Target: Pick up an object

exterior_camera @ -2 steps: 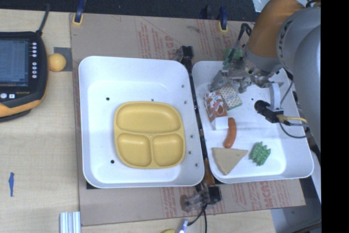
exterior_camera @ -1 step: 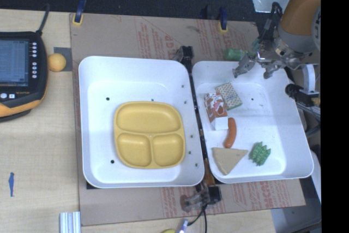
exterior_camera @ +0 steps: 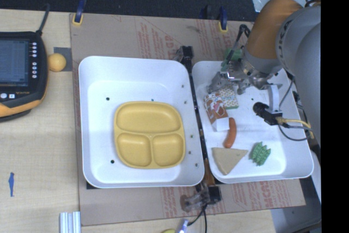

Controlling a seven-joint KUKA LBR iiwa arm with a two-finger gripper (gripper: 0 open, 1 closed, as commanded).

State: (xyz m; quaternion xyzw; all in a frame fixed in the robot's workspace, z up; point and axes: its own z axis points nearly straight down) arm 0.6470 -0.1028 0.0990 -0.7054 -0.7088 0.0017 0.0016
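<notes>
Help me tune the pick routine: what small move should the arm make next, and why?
Probably a short descent onto the patterned packet. The gripper hangs over the right bin's upper left corner, right at the packet's top edge; the sausage, wedge and green piece lie farther off.

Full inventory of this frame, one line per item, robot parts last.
divided tray: 1, yellow, in the left bin
left bin: 1, white, bench centre
right bin: 1, white, beside the left bin
printed packet: 1, red, white and green, right bin, just under the gripper
sausage: 1, orange-red, right bin, below the packet
wedge: 1, tan, right bin, near front edge
knobbly toy: 1, green, right bin, right of the wedge
ball: 1, yellow, on the bench left of the bins
pendant: 1, black and orange, far left
arm: 1, grey with orange band, from the right
gripper: 1, over the right bin's back
</notes>
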